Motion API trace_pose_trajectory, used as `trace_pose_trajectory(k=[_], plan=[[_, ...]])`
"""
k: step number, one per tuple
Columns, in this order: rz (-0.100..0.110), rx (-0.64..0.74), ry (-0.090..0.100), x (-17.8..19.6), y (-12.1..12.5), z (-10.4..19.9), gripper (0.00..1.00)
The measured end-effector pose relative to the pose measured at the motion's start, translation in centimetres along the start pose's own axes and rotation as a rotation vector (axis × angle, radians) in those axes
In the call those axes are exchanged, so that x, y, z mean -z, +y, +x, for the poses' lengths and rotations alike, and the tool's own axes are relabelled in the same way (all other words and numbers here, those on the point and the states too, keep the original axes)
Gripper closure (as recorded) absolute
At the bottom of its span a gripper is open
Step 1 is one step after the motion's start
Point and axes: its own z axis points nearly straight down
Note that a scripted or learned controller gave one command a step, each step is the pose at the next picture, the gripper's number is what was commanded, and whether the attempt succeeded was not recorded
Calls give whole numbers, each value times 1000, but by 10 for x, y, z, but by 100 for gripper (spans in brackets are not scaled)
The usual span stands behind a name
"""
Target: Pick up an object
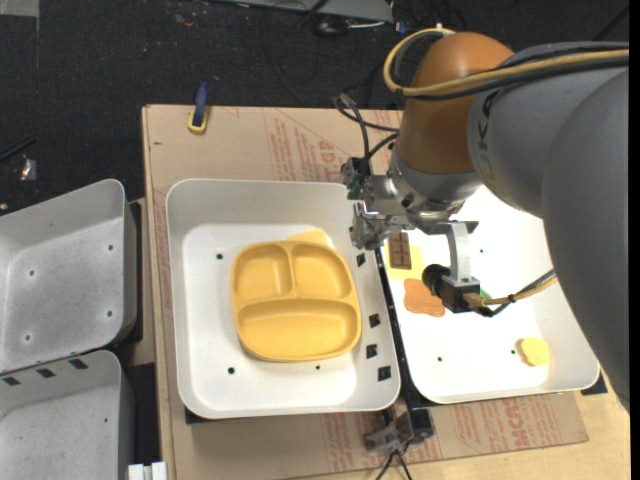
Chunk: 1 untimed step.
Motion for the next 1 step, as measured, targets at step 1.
trace_pose_trajectory(k=[1], plan=[[1,-1,0,5,15,42,100]])
